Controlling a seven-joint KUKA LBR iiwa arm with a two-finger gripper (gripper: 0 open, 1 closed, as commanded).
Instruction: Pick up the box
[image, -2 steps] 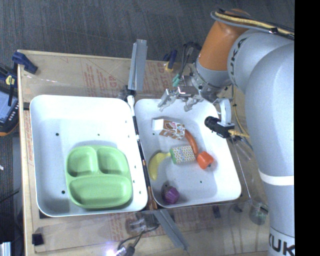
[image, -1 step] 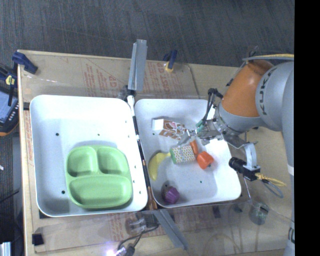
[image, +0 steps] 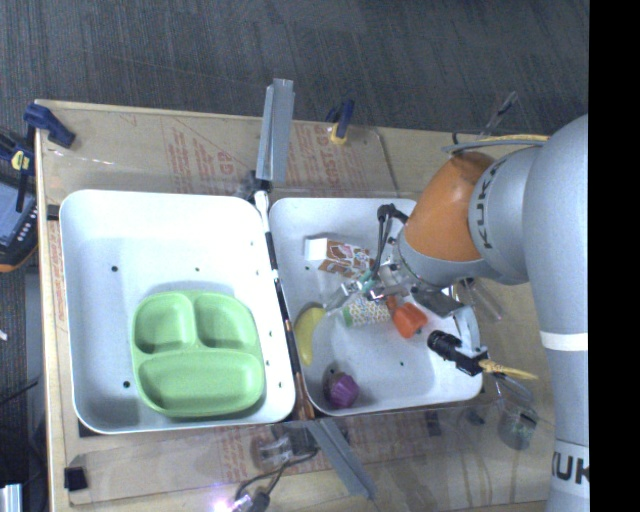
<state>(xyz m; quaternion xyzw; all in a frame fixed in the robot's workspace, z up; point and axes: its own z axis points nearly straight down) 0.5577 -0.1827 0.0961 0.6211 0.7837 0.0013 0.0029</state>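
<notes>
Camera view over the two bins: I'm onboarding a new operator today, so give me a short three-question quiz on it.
1. True or false: the green divided tray lies in the left bin.
2. Multiple choice: which item lies nearest the bottom edge of the right bin?
A. the box
B. the purple item
C. the orange item
3. Fill in: the yellow item lies against the right bin's ____ wall as the camera sees it.

Key: 1 true; 2 B; 3 left.
</notes>
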